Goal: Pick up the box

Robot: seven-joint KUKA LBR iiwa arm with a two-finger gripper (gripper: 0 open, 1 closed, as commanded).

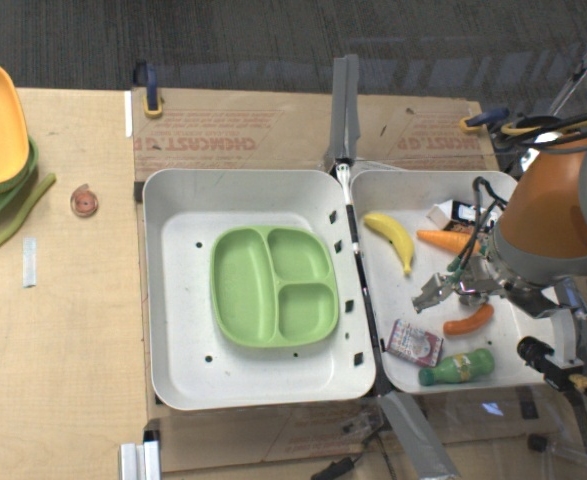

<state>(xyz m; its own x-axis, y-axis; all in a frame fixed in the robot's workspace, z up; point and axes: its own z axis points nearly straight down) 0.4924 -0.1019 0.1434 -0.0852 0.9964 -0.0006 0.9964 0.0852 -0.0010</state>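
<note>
Box [414,343] lies just below pincer [435,293], apart.

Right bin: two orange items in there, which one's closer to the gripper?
The lower one, lying just below the gripper. The other, the carrot, sits higher up, beside the banana.

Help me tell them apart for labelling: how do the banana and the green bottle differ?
The banana is yellow and curved; the green bottle is straight. The banana lies near the right bin's far left side, the bottle by its near edge. Both lie flat in that bin.
</note>
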